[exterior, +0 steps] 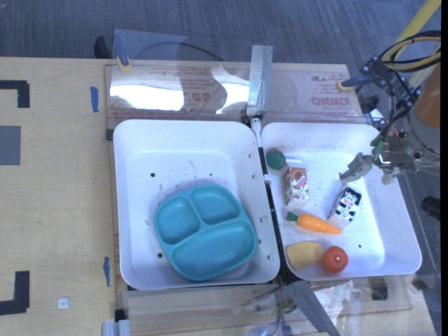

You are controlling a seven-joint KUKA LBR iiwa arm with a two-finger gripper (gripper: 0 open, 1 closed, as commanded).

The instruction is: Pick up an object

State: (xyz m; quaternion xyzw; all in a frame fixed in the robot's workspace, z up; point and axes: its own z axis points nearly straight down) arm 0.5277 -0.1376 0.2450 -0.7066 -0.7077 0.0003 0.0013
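Approach step in hand. Gripper [357, 168] over right bin [402, 257], fingers spread, grasping nothing. Nearest candidate: black-and-white carton [346, 206], just below, beside carrot [316, 222]. Next move, by judgement: descent onto carton, then closure.

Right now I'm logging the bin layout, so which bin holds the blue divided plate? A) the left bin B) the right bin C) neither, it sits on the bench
A: the blue divided plate lies in the left bin, apart from the toy food beside it.
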